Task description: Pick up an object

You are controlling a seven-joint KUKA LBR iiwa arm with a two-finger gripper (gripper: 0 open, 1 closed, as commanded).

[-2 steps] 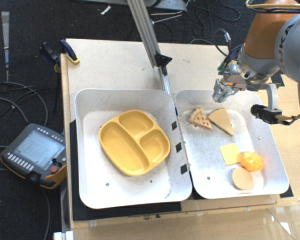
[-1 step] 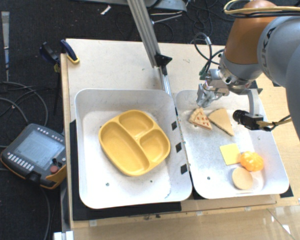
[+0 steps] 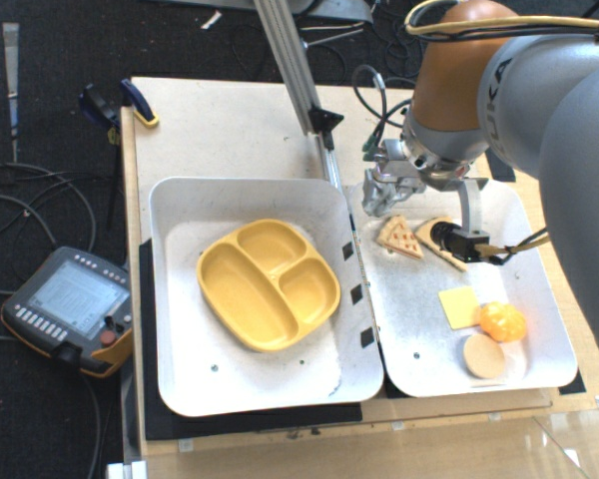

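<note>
- The gripper [image 3: 377, 200] hangs low over the far corner of the bin [image 3: 419, 339] it reaches into. Whether it is spread or pressed together cannot be told from this slant, and nothing shows pinched in it.
- The likeliest target, a tan waffle wedge [image 3: 401, 238], lies just beside the gripper on the near side, apart from it.
- Risk: a straight descent from here would probably land between the wedge and the bin wall and close on nothing (the wedge also lies flat, so it gives little to pinch).
- Risk: the gripper is near the bin's raised rim and could strike it.
- Further from the gripper in the same bin are a yellow square [image 3: 459, 307], an orange lump [image 3: 502, 321] touching it, and a pale round disc [image 3: 486, 357].
- The other bin [image 3: 180, 218], beyond the gripper's side, holds only a yellow divided plate [image 3: 270, 282], well apart.
</note>
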